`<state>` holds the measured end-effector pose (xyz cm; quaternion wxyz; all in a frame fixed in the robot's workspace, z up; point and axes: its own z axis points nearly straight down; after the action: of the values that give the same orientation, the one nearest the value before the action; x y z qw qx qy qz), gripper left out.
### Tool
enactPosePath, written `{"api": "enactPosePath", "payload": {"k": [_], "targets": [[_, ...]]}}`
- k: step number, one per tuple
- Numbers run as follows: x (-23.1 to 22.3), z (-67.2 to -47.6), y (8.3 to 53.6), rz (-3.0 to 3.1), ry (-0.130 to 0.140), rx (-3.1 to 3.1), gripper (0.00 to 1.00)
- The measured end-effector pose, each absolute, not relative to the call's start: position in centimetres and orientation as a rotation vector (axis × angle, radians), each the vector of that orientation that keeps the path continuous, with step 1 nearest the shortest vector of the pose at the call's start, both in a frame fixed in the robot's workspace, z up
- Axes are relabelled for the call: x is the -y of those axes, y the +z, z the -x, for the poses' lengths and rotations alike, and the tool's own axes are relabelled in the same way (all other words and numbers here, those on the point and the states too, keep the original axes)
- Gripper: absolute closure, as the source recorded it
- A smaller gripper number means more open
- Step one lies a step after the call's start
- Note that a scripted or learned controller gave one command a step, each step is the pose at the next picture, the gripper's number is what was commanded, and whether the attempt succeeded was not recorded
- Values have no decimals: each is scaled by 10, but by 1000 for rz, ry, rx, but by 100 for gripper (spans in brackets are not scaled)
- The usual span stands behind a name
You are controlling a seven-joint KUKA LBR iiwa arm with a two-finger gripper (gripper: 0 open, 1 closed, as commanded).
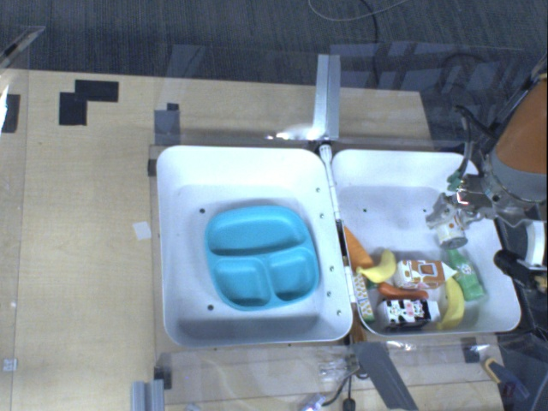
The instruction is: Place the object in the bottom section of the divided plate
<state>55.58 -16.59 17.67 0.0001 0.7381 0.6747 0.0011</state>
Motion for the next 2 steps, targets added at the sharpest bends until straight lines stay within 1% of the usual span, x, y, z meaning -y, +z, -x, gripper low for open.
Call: {"api": "enactPosePath", "payload": {"k": [1, 2], "targets": [[120, -549, 153, -1793, 2, -2577, 100], [34, -527, 238, -1369, 4, -2822, 100]]}}
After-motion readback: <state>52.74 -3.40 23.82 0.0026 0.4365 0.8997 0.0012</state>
